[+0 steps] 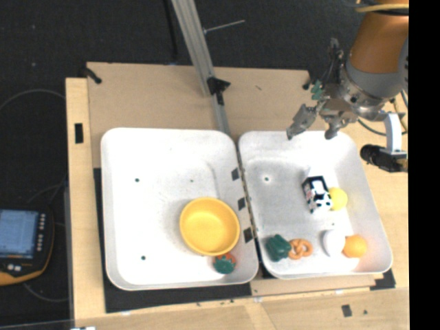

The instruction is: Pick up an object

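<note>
Bench: tan board (151, 95) on a dark floor, bearing two shallow white bins side by side.
Surroundings: a slanted grey metal post (196, 43) rises behind the bins; a handheld control pendant (22, 243) with a lit blue screen lies off the bench at the view's left.
Left bin (137, 157): holds a yellow bowl (210, 225), upright, near the front corner next to the divide; a small teal and orange item (225, 263) sits just in front of the bowl, too small to identify.
Right bin (275, 157): objects cluster in its front half.
Objects: a black-and-white toy (315, 193) touching a yellow ball (337, 199); along the front wall, a dark green piece (278, 247), an orange pretzel-shaped piece (300, 249), a white rounded object (332, 243) and an orange ball (355, 246).
Gripper (313, 129): above the right bin's rear edge, well apart from the objects, its two fingers spread with nothing between them.
</note>
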You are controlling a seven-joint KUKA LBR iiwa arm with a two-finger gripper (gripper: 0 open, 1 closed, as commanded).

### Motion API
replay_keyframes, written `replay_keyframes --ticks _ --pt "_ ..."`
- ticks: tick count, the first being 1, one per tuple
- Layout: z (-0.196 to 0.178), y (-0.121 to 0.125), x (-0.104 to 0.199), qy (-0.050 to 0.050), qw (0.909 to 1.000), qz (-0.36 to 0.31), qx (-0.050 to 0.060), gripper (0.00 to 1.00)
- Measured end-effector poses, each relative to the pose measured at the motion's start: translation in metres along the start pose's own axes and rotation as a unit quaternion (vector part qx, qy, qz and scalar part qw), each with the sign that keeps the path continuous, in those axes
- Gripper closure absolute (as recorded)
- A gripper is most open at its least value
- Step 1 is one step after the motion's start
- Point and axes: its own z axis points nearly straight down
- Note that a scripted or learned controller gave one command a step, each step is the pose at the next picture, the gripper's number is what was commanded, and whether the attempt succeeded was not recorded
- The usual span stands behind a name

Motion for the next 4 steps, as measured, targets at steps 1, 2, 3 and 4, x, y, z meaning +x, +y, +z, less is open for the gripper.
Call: replay_keyframes --ticks 1,2,3,4 --pt "0.0 0.0 0.0 0.0 1.0 0.0 0.0 0.0" --pt "0.061 -0.007 -0.001 -0.001 1.0 0.002 0.003 0.0" --pt "0.124 -0.005 0.0 -0.001 1.0 0.002 0.003 0.0" --pt "0.17 -0.005 -0.009 -0.001 1.0 0.002 0.002 0.0"
